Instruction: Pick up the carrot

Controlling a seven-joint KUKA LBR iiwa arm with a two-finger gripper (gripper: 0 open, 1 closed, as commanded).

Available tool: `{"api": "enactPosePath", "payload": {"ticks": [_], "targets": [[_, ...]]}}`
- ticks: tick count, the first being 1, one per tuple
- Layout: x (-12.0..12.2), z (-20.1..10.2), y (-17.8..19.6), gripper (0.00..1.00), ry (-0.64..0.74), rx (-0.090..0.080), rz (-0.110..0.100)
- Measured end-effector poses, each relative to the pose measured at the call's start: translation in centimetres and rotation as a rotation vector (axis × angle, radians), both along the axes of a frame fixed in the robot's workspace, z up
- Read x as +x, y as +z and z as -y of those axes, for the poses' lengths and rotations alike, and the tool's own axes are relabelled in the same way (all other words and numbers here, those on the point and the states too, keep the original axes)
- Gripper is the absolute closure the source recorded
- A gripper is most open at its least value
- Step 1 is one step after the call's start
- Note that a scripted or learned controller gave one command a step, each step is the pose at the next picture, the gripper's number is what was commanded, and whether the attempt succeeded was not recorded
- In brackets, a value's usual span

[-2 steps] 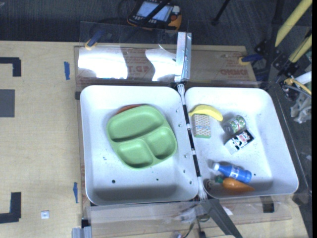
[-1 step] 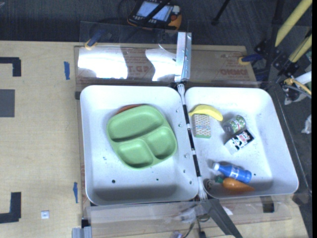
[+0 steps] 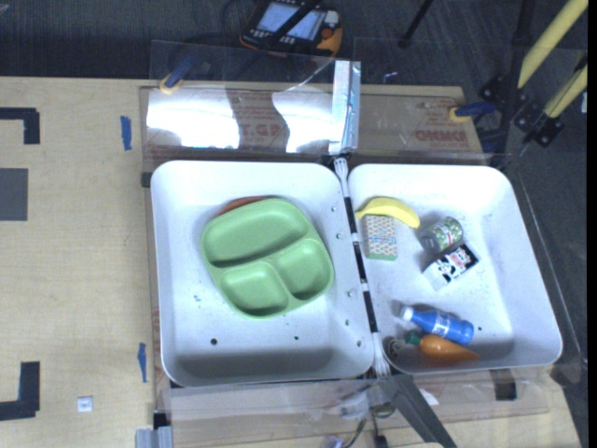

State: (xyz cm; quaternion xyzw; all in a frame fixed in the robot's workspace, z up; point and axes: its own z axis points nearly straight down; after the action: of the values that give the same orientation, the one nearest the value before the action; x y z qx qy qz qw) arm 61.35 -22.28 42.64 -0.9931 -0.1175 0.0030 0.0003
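Two bins, and the carrot (image 3: 446, 347) lies flat against the right bin's (image 3: 522, 250) near wall, touching the blue bottle (image 3: 438, 324), so I can't tell my pincer's state.

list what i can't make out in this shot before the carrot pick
- Carrot: it lies at the right bin's near wall; its green end is dim beside the blue bottle, so whether the two touch is unclear.
- An orange thing behind the green divided plate in the left bin: the plate covers nearly all of it.
- Print on the small packet and crushed can: too small to read.
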Motion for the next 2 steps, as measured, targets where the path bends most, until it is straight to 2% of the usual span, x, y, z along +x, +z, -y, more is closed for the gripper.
{"api": "enactPosePath", "payload": {"ticks": [1,2], "targets": [[0.8,0.0,0.5,0.0,-0.032,-0.001,0.002],[-1.0,0.0,-2.1,0.0,-0.035,0.001,-0.002]]}}
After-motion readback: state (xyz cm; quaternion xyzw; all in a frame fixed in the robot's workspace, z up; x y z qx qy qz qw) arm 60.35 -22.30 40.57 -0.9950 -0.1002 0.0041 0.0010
